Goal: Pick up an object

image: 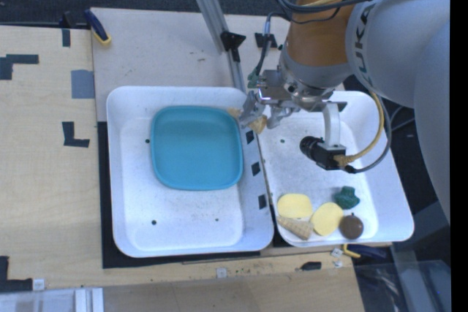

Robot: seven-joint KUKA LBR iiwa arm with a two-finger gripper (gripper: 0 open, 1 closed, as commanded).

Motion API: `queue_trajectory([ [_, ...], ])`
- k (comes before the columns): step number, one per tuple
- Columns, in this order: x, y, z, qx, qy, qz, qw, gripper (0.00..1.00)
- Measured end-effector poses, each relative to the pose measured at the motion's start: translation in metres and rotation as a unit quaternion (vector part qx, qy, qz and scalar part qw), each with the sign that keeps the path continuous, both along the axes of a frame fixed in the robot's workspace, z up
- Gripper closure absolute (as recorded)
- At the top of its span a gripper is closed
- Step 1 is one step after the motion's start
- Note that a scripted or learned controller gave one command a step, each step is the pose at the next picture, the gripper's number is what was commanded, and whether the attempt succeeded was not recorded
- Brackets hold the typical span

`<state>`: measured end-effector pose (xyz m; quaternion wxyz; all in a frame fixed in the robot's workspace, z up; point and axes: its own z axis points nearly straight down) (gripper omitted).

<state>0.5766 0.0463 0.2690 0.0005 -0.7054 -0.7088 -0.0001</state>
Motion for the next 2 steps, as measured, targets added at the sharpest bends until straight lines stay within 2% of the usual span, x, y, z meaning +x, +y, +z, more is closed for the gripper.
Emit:
queue_trajectory([
  [1,-0.0179,0.0413,-0.0047,-0.0002,0.0,0.0,1.0,1.0],
  [2,-0.0175,0.0393,-0.0046,-0.0005,0.0,-0.002,1.0,0.0],
])
